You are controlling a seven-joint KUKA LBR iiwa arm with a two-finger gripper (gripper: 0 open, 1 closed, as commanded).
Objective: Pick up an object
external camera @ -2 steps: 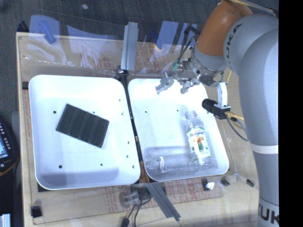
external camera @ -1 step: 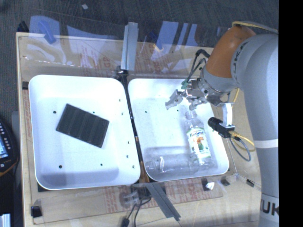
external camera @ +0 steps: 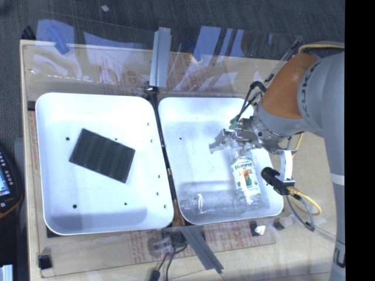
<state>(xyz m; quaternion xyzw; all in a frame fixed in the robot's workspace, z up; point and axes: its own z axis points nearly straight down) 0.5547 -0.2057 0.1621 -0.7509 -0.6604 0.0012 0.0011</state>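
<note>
My gripper (external camera: 226, 140) hangs over the middle of the right bin (external camera: 188, 117), reaching in from the right. Just below and to its right lies a small clear bottle (external camera: 246, 181) with a white, green and orange label, its top end pointing up toward the gripper. Whether the gripper touches that bottle is hard to tell. A second clear plastic bottle (external camera: 212, 202) lies on its side along the bin's near wall. A dark grey flat rectangular slab (external camera: 102, 154) lies slanted in the left bin (external camera: 54, 105).
A grey metal divider post (external camera: 159, 57) stands behind the seam between the bins. Cables and a yellow wire (external camera: 304, 206) trail at the right bin's near right corner. A clear panel (external camera: 105, 51) runs along the back.
</note>
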